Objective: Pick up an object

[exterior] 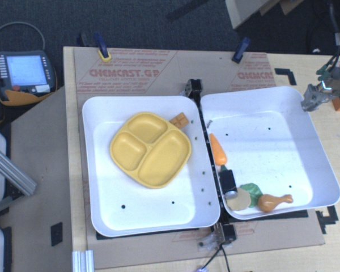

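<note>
yellow divided plate in left bin; gripper over right bin corner, finger state unclear.

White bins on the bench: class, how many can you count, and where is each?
2. The left bin holds a yellow divided plate; the right bin sits beside it, with small items along its left and near edges. None look hidden.

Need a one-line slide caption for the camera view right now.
End effector at the right bin's far corner; carrot and drumstick inside; yellow tray in left bin.
</note>
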Motion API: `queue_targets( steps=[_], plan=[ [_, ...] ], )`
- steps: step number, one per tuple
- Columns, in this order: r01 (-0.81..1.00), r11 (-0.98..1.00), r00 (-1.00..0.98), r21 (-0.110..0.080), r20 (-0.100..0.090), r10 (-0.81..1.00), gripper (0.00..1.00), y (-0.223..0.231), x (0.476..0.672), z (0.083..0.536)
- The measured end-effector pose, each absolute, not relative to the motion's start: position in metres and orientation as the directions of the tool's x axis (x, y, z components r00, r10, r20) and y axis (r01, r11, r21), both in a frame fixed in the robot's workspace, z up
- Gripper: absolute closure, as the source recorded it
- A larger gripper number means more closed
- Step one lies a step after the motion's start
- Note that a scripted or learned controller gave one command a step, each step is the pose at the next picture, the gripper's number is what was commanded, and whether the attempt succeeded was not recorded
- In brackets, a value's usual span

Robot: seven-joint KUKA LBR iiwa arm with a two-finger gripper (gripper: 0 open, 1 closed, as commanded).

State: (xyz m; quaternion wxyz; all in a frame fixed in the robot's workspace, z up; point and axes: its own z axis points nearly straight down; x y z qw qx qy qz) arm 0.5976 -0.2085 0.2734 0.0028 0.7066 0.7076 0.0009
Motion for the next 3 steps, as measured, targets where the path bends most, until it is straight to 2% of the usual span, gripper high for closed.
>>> queue_targets(
  steps=[2,3],
  plan=[
    [1.000,0.005,-0.005,-0.004,0.003,1.000,1.00,-0.108,0.565,0.252],
    [1.000,0.006,-0.006,-0.002,0.002,1.000,1.00,-0.055,0.561,0.258]
  ],
)
